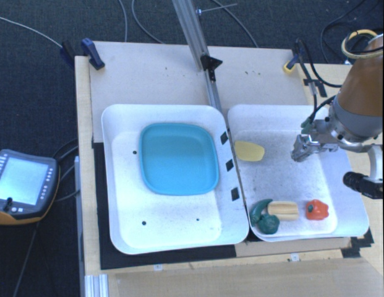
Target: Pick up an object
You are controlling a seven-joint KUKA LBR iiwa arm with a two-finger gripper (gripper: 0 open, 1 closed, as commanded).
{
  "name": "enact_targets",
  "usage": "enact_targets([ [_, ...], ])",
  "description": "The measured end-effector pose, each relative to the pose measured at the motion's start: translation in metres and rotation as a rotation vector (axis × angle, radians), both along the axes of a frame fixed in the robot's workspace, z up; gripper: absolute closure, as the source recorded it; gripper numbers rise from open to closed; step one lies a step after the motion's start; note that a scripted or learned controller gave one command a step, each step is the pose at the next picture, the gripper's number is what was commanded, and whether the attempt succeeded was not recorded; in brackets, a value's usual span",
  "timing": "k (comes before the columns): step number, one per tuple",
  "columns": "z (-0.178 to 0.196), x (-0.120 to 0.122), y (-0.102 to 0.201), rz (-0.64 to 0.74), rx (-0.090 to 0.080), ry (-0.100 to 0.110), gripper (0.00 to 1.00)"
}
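The gripper hangs over the right bin, carrying nothing; its opening cannot be told. The yellow object lies just to its left on the bin floor, long axis running left-right.

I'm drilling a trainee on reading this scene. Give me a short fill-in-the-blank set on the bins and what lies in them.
1. The teal plate lies in the ___ bin.
2. The red toy lies in the ___ bin.
3. The pale yellow piece lies near the right bin's ___ edge.
4. The hand hangs over the ___ bin.

Missing words: left; right; left; right
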State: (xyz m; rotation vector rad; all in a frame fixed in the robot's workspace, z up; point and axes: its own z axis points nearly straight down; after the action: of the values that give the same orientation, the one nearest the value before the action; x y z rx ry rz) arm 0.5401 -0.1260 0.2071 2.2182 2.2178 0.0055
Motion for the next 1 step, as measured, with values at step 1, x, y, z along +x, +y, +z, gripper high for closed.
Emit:
enact_targets([
  [1,0.0241,0.0006,0.0000,0.001,0.001,0.003,1.00],
])
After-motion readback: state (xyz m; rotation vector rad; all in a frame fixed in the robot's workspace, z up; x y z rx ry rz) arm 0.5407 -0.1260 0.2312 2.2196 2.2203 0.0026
